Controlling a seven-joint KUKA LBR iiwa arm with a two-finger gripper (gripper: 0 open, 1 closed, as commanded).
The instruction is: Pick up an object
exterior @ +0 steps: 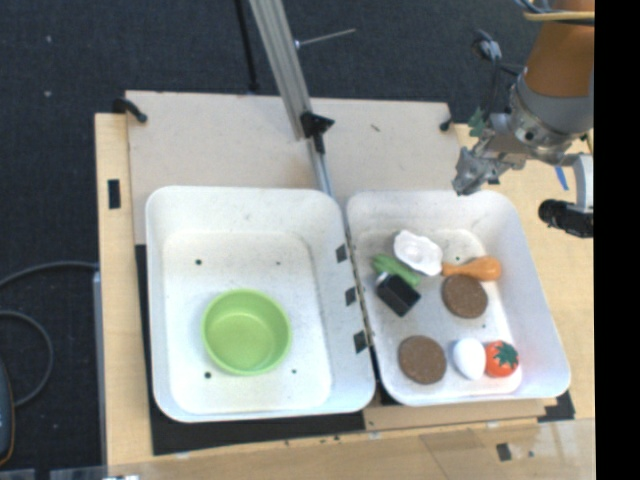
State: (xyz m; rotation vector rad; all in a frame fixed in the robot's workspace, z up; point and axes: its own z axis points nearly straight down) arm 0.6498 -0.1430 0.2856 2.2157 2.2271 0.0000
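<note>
Sideways, the orange carrot [474, 267] points left-right.

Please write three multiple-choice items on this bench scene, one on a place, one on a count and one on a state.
1. Where does the green bowl lie?
A. In the left bin
B. In the right bin
C. On the bare bench behind the bins

2. How many brown discs lie in the right bin?
A. One
B. Two
C. Four

3. How does the gripper stand?
A. Down among the objects in the right bin
B. Over the green bowl
C. Above the right bin's far rim, apart from every object

Answers:
1. A, since the bowl sits in the near part of the left bin.
2. B, since one disc lies beside the orange piece and another beside the white egg.
3. C, since it hangs at the far rim, short of the white lump.
</note>
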